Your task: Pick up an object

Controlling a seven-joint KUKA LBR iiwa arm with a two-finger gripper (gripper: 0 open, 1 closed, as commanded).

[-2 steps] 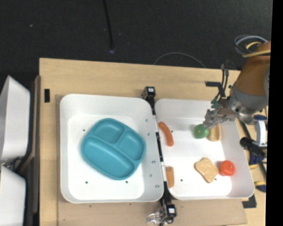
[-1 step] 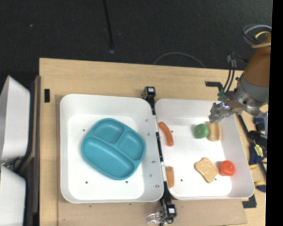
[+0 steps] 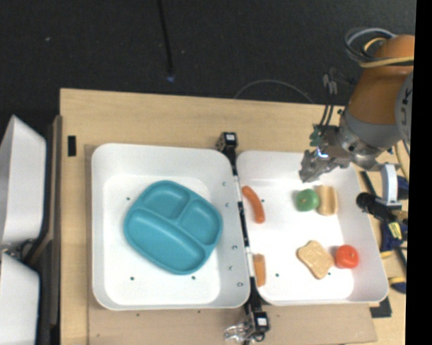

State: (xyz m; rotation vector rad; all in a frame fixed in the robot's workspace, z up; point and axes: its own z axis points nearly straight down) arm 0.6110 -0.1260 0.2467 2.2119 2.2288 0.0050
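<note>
Camera view: the green ball (image 3: 307, 200), lying in the right bin (image 3: 282, 291) just beside a bread roll (image 3: 328, 200), is best approached straight from above by the gripper (image 3: 314, 168) poised near it, whose grip state cannot be told.

Arm (image 3: 377, 103) reaches in from right, claw (image 3: 314, 167) pointing down.

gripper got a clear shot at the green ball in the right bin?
Probably yes. The gripper hangs just above the green ball, nothing lying over it. The bread roll touches its right side and may crowd one side of the grasp.
</note>
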